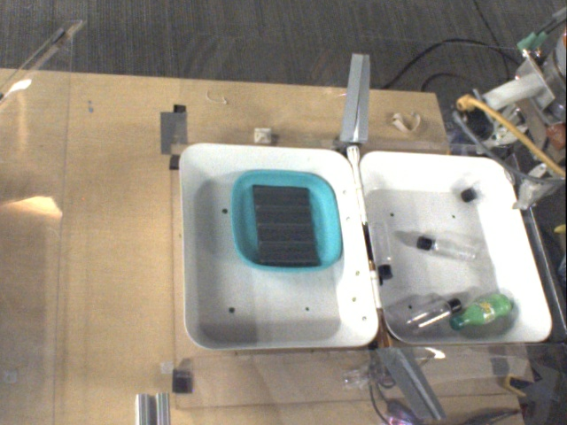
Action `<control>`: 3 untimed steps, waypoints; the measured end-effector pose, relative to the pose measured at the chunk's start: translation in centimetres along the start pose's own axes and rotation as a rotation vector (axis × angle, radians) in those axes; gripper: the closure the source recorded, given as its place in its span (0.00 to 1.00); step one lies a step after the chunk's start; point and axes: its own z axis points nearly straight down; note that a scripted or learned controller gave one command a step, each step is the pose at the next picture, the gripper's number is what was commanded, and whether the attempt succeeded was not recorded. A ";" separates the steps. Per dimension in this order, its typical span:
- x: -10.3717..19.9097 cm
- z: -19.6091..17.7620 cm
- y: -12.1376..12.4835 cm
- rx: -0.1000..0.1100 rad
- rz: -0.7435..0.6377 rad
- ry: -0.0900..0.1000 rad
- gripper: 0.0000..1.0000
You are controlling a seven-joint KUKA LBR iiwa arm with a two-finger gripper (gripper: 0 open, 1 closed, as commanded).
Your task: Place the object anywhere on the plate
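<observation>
A teal square plate (242, 224) with rounded corners lies in the left bin (204, 308), toward its back. A dark ribbed rectangular block (285, 226) rests flat on the middle of the plate. In the right bin (532, 326) lie a clear tube with a black cap (446, 248), a second clear black-capped tube (429, 312), a green rounded object (484, 312) and a small black piece (469, 194). Part of the arm's hardware (530, 85) shows at the top right edge, beyond the right bin's far corner.
A grey metal post (356, 100) stands behind the seam between the bins. A small black clip (384, 273) sits on the divider. Cables (496, 118) run by the right bin's far corner. The bins sit on a wooden bench (89, 237).
</observation>
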 end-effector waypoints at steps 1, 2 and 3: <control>-5.7 0.0 4.2 0.001 0.087 -0.001 0.00; -5.2 12.7 8.7 0.002 0.087 -0.003 0.00; -8.3 4.5 12.6 0.000 0.070 0.001 0.00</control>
